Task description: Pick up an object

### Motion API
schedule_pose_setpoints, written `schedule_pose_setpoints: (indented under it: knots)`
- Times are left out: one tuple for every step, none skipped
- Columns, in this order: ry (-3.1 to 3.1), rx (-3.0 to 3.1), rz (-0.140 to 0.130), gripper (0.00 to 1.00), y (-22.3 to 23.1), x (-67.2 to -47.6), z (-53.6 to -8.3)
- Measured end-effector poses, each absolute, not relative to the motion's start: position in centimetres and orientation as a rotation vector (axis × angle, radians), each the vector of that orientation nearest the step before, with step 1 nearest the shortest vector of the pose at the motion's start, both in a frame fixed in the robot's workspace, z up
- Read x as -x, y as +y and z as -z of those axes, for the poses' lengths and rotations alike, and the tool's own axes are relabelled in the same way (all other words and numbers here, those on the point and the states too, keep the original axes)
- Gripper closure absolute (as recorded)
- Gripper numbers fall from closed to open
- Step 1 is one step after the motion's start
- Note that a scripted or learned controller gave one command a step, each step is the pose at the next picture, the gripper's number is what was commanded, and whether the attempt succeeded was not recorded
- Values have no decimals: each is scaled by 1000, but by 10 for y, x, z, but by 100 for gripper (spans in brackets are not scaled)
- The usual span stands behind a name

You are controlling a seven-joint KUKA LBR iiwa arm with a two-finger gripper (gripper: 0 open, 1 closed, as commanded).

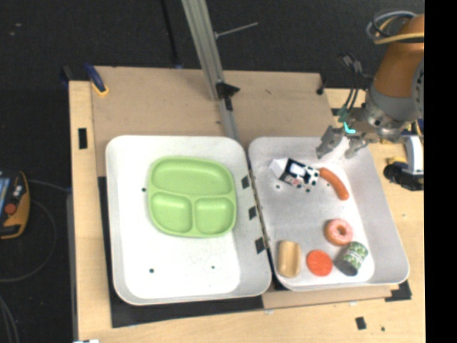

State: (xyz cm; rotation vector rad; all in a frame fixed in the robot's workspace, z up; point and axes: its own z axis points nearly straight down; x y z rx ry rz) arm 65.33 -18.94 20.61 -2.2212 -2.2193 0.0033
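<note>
Just below the gripper [341,143] lie an orange sausage [334,182] and a black-and-white toy [295,173], with a donut [338,231] farther down, while the arm [395,84] hangs over the right bin's [385,213] top edge, fingers spread and holding nothing.

gripper [341,146] open above right bin [382,213] far edge | sausage [334,183] just below | green tray [191,196] in left bin [128,263]

One fixed camera looks down at a slant on my bench [178,106], far enough to take in both bins [128,213]; my arm [396,77] enters from its right.
</note>
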Motion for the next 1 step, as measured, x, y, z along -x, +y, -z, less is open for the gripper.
schedule_pose_setpoints:
  knots:
    - [-2223, 2223, 1, 0, -189, -654, -208]
